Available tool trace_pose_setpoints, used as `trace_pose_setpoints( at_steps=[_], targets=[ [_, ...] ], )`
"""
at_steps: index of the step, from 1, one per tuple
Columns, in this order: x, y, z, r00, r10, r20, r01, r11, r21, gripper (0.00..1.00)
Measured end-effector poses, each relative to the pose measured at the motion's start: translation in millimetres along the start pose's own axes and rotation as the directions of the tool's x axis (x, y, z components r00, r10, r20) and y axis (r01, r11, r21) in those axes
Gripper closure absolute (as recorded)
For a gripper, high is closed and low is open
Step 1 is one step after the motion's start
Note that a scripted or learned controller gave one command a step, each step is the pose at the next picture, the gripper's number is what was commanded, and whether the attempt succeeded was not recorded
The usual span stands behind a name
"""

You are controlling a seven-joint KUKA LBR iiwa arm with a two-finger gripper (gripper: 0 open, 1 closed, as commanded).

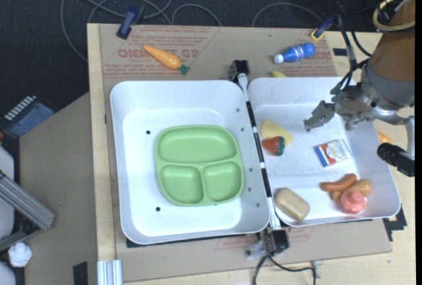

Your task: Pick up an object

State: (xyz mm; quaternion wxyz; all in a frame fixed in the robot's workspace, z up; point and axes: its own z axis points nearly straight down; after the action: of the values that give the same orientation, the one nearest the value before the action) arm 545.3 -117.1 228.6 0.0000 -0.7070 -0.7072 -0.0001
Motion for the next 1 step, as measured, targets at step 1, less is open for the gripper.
trace_pose_setpoints(
  at_steps=[1],
  targets=[
    [-69.1, -25.0, 67.4, 1.000, 0.004, 0.001, -0.004, 1.000, 0.003, 0.00]
  ],
)
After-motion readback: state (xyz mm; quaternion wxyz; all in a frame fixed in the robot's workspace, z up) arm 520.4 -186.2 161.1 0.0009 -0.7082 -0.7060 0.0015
